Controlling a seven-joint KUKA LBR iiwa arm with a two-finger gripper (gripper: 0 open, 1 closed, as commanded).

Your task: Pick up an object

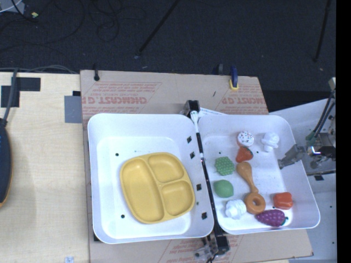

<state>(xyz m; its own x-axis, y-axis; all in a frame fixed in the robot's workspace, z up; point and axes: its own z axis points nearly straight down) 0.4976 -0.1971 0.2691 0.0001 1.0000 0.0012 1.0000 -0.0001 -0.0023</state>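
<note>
**Toy food in the right bin, arm at its far edge**

Camera view: two shallow white plastic bins sit side by side on a cardboard sheet [164,92] over the pale wooden bench [38,163]. The left bin [104,141] has smooth, glossy walls and carries a yellow divided plate [156,186] with three rounded compartments.

The right bin [296,147] is the landmark for the small objects. Near its left wall lie a green bumpy square piece [224,165] and, below it, a smooth green rounded piece [223,188]. Toward its upper middle sit a white speckled ball-like piece [245,138], a white knobby piece [269,141] and a small orange-red piece [244,154]. A tan spoon-shaped piece [246,174] runs down its centre to a brown ring-shaped doughnut [255,203]. Along its lower edge lie a white lumpy piece [235,209], a purple bumpy grape cluster [271,218] and a red-orange blocky piece [283,200].

The end effector [290,156] shows as grey metal parts at the right bin's right rim, above the objects and touching none. Whether it is spread or pressed together I cannot tell.
</note>
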